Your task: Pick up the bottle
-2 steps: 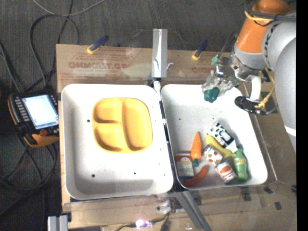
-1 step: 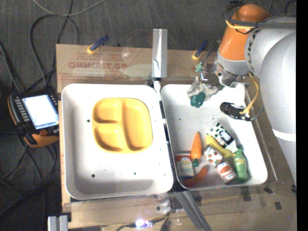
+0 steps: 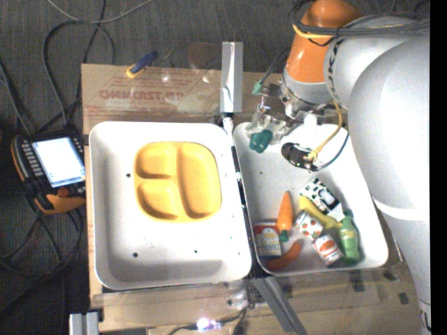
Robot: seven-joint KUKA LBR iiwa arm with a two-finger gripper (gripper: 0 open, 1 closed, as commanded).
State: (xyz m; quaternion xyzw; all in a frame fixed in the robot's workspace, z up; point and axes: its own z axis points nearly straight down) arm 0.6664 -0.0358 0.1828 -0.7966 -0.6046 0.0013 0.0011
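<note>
The end effector is being held over the right bin's far corner (finger state cannot be told). The green bottle is lying near the bin's front right corner, among other items, well apart.

cardboard sheet | faint red print, unreadable | no other legible text

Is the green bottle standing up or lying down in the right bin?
Lying down. The green bottle rests on its side on the right bin floor, cap toward the far end, among toy food at the near right corner.
</note>
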